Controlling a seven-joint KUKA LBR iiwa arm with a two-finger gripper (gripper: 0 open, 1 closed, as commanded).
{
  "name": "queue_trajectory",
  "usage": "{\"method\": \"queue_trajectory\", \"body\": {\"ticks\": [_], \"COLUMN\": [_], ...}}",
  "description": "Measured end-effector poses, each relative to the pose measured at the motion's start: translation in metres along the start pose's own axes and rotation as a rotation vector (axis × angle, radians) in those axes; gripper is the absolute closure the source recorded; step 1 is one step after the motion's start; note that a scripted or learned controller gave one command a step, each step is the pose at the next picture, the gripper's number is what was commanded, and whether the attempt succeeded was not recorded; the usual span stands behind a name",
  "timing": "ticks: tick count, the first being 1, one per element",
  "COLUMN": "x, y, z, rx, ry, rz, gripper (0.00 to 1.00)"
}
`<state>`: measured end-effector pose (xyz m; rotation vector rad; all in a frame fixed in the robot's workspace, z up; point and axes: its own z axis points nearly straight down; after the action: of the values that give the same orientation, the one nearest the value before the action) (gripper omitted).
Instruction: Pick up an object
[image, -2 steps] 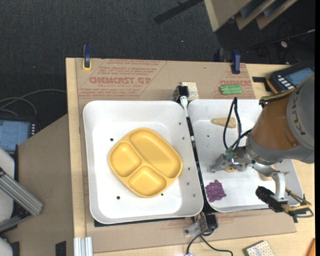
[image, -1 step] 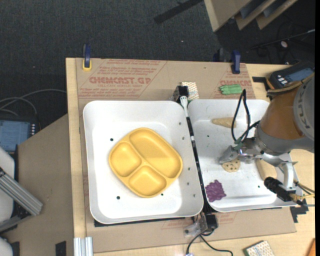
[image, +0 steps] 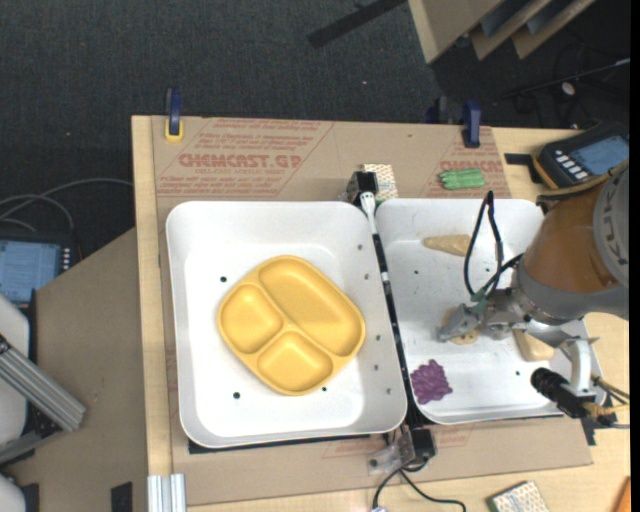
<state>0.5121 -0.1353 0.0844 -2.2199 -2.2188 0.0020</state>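
The claw (image: 462, 325) sits low in the right bin (image: 500, 400), fingers spread wide over a tan piece (image: 463, 337) directly beneath it. Purple grapes (image: 430, 379) lie just below-left. Closing off-centre could nudge that flat piece aside instead of catching it.

Grey arm (image: 600, 262) with a broad orange band (image: 565, 245) and black looping cables (image: 484, 240)
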Motion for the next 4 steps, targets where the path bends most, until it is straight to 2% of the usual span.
{"method": "queue_trajectory", "body": {"ticks": [1,2,3,4], "x": [0.013,0.018,0.019,0.018], "y": [0.01,0.003,0.02,0.02], "z": [0.0,0.0,0.0,-0.011], "rx": [-0.005,-0.001,-0.006,-0.009], "ry": [-0.003,0.0,-0.003,-0.005], "rz": [-0.002,0.0,-0.001,-0.001], "gripper": [0.0,0.0,0.0,1.0]}}
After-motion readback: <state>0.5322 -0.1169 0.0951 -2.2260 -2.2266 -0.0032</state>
